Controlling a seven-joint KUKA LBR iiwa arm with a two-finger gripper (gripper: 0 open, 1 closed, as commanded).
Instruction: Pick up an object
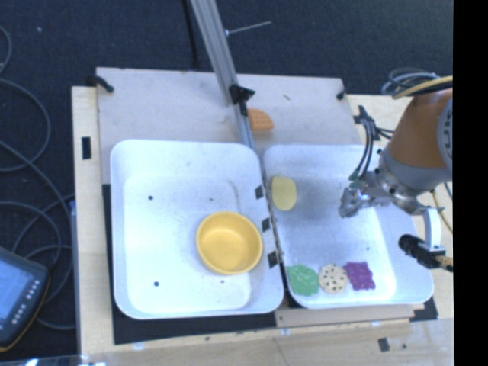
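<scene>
yellow piece [284, 193] left of fingers [351, 203]

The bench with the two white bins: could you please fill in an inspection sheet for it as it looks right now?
Surface: pale bench bearing a left bin and a right bin, side by side.
Job's things: yellow bowl upright in the left bin; in the right bin a pale yellow piece by the left wall, and a green piece, a cookie and a purple piece in a row along the near wall.
Clutter: orange object on the bench behind the bins.
Grippers: hand over the right bin, apart from every item.
Cables: black cables on the floor at left.
Surroundings: dark floor; metal rail; screen device.
</scene>
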